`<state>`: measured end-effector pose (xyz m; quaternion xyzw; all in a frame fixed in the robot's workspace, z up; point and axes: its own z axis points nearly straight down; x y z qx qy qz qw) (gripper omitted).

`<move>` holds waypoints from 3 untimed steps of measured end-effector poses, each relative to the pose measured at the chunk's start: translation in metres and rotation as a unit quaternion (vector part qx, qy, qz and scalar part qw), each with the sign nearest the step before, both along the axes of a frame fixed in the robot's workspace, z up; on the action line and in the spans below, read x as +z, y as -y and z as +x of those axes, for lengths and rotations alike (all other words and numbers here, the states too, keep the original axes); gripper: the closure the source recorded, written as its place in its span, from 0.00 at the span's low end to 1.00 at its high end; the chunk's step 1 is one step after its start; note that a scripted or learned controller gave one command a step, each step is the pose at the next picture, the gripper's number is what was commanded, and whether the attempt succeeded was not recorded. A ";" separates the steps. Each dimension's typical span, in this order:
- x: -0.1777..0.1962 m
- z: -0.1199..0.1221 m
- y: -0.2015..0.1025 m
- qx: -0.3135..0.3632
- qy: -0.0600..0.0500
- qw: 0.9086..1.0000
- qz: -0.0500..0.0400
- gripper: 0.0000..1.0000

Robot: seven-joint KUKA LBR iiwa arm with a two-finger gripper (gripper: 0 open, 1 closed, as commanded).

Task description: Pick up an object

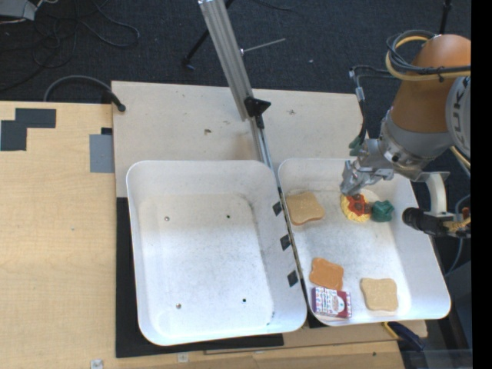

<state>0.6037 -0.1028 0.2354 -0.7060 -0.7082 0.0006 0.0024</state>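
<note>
My gripper hangs over the far part of the right bin, its tips just above a yellow and red toy. A green piece lies right beside that toy. A tan bread slice lies to the left near the divider. Toward the front of the bin lie an orange-brown slice, a pale bread slice and a small red and white carton.
The left bin stands beside the right one, with black clips along the shared edge. A slanted aluminium rail rises behind the bins. The arm's orange band and cables hang at the right.
</note>
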 end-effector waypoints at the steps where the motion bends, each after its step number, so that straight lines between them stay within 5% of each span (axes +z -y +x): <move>1: 0.008 0.015 -0.048 0.000 0.002 1.000 -0.001 1.00; 3: -0.007 0.039 -0.145 0.000 0.000 1.000 -0.001 1.00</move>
